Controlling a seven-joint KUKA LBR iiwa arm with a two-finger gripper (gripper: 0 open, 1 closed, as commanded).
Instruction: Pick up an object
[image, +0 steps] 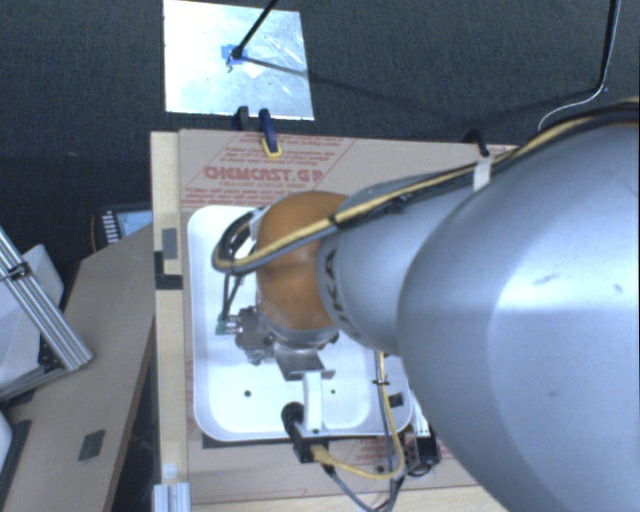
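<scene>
My arm reaches in from the right and covers most of the bench. Its orange band (290, 262) hangs over the left white bin (205, 300). Below the band, the metal body of my gripper (252, 338) points down over the middle of that bin, close above its floor. The arm hides whatever lies under the gripper, and I cannot make out any loose object on the bare white floor around it. Two tiny dark specks (247, 392) mark the floor near the front rim.
The bin sits on a brown cardboard sheet (265, 170) printed with red letters. A tan bench edge (110, 330) and aluminium rails (40, 310) stand to the left. A shiny foil square (238, 60) lies on the dark floor beyond.
</scene>
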